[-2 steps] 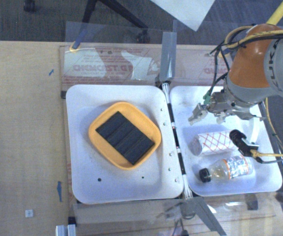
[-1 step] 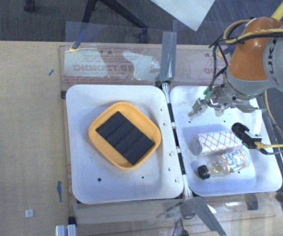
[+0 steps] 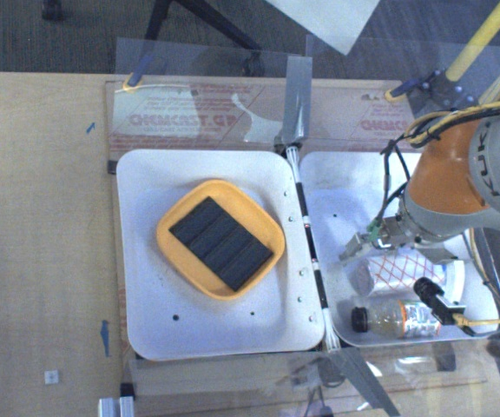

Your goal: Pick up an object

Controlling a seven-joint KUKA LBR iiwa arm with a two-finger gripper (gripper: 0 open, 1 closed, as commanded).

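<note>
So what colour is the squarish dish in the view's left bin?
The dish is yellow-orange, with a black ribbed panel on top; camera view.

Open white floor all round the edge of the left bin (image 3: 146, 320), widest along the lower edge and in the upper left corner. Blocked in the middle by a yellow dish (image 3: 180, 263) with a dark slatted panel (image 3: 220, 243) on top, set at a slant. Only a narrow strip between the dish and the ridge (image 3: 306, 241) dividing the two bins. Bare floor in the upper left part of the right bin (image 3: 337, 189). Crowded lower down: a white cup with red lattice (image 3: 398, 272) on its side, a bottle (image 3: 402, 320) lying along the lower wall, close under the cup. Upper right of that bin roofed over by the grey and orange arm (image 3: 450, 189).
</note>
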